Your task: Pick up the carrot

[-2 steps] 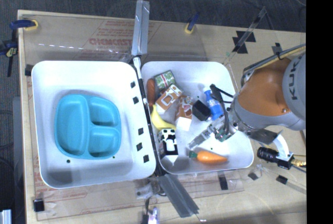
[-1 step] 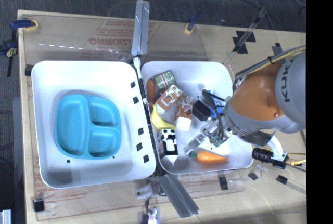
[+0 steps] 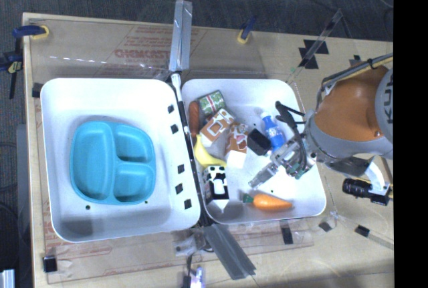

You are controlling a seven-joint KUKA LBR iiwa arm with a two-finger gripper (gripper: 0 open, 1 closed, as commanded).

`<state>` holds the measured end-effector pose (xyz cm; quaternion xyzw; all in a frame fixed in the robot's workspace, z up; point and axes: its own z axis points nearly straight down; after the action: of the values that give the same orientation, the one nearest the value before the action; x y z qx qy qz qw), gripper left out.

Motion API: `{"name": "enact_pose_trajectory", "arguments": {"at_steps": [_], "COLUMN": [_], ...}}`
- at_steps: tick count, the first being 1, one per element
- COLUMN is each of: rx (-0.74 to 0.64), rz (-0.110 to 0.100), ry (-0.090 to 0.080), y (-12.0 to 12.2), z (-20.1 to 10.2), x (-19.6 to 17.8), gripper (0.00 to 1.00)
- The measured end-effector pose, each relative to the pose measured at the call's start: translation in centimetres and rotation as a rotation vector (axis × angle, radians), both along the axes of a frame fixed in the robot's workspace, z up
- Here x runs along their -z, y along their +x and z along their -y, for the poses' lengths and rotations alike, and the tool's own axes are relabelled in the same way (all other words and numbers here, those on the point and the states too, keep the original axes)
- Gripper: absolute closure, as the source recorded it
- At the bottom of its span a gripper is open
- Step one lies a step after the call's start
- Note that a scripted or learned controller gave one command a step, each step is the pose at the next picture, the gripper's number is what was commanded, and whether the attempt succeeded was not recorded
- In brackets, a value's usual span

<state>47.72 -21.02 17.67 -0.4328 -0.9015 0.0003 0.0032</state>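
Left bin: a shallow white plastic tub with rounded corners is holding a smooth turquoise divided tray with three compartments; bare white floor is showing all around the tray, widest along the near and far walls.

Right bin: its left half is crowding with goods. A reddish sausage-shaped item is lying along the left wall, with a green-labelled packet beside it, brown-and-white cartons just below, a curved yellow banana against the wall, and a black-and-white box near the front corner. A black block and a blue bottle are sitting toward the middle.

The carrot, smooth, orange and tapered with a green stub at its left end, is lying flat near the front wall, with open floor to its right.

The gripper is hanging just above and apart from the carrot, slender metallic fingers slanting down-left; whether they are parted or closed cannot be told. The grey arm's orange band is overhanging the right rim.
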Motion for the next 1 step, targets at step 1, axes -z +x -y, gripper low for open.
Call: {"name": "enact_pose_trajectory", "arguments": {"at_steps": [1], "rx": [-0.17], "rz": [-0.003], "ry": [0.003], "y": [-0.05], "z": [-0.1], "x": [0.8], "gripper": [0.0]}}
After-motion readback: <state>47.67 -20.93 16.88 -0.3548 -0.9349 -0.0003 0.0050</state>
